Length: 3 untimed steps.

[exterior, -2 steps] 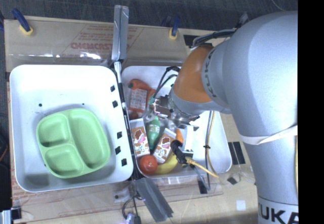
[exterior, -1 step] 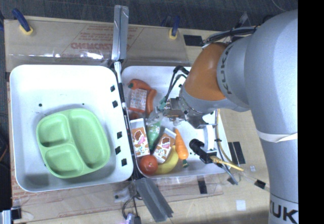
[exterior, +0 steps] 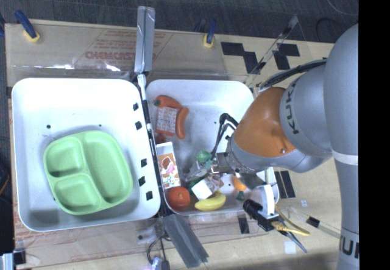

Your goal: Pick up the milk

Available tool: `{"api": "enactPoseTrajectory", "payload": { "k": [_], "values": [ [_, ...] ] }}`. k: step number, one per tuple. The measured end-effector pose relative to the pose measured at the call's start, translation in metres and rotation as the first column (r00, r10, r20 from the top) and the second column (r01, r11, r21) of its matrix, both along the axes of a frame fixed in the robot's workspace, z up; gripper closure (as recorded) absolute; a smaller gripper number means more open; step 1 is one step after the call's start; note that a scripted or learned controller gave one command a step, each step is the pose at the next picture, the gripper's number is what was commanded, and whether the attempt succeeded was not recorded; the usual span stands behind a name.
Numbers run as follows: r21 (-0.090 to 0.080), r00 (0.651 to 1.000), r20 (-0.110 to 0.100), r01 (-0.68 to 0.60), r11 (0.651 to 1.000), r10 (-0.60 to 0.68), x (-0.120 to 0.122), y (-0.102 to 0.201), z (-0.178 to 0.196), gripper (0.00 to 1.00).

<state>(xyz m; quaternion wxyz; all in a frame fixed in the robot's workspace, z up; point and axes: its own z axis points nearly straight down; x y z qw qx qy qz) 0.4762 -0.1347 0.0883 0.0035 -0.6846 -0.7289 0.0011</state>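
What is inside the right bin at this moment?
The right bin holds a hot dog pack, a carton, tomato, banana and the hand. The arm covers its right part.

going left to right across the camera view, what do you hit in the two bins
green divided plate in the left bin → flat snack packet at the right bin's left wall → tomato → banana → the arm's orange band
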Motion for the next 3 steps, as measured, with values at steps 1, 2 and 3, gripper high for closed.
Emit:
{"api": "enactPoseTrajectory", "payload": {
  "k": [1, 2, 3],
  "values": [
    [0.001, 1.0, -0.004, -0.006, 1.0, 0.006, 0.001, 0.001, 0.006, 1.0],
    [-0.001, 0.987, 0.002, -0.16, 0.987, 0.16, 0.033, -0.01, 0.0, 1.0],
    [-0.003, 0.986, 0.003, -0.169, 0.986, 0.169, 0.003, 0.023, 0.237, 1.0]
  ]
}}
